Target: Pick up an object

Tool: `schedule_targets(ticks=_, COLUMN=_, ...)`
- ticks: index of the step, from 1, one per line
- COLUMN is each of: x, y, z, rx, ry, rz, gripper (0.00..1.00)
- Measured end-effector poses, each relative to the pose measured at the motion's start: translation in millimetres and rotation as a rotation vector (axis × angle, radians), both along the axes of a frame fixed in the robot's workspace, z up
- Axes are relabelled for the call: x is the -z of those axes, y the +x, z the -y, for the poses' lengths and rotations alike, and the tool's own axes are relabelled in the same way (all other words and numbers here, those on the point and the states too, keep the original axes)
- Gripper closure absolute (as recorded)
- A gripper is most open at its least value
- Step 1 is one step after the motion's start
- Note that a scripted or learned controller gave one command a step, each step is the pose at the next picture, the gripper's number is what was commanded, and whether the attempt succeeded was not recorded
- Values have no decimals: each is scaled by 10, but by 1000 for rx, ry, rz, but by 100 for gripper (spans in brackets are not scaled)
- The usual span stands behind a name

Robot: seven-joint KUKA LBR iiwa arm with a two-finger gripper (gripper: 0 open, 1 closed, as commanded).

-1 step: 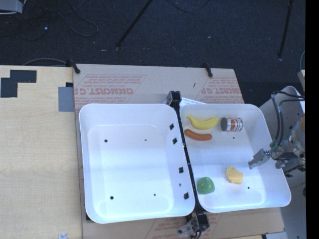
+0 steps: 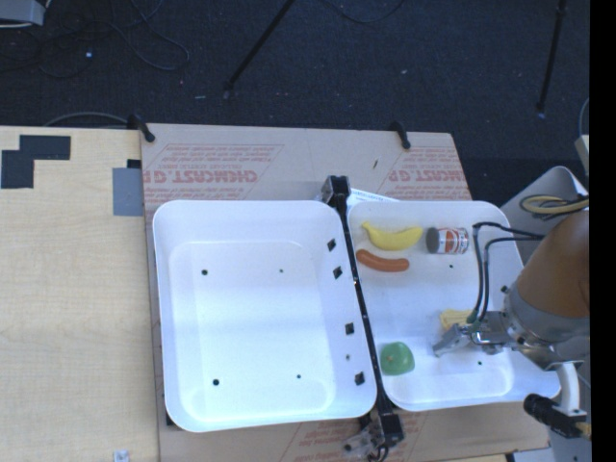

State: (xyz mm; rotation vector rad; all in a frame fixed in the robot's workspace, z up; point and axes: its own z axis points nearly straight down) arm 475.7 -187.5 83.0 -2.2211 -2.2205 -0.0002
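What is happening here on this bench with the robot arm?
A KUKA arm reaches into the right bin from the right, trying to pick up an object. Its gripper hangs low, next to a small yellow item, with nothing visibly held. A green ball lies to its left. A toy banana, a toy sausage and a small can lie at the bin's far end. The left bin stands beside it.

Dark carpet (image 2: 289,56) runs across the top of the frame, with loose cables (image 2: 106,27) upper left and tripod legs (image 2: 265,37) crossing it. Pale wood board (image 2: 67,306) fills the left, printed cardboard (image 2: 279,166) mid-frame.
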Motion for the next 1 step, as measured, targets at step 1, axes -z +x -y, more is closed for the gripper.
schedule_targets(ticks=1, x=-46, y=382, z=-35, rx=-3, ry=0, rz=0, gripper=0)
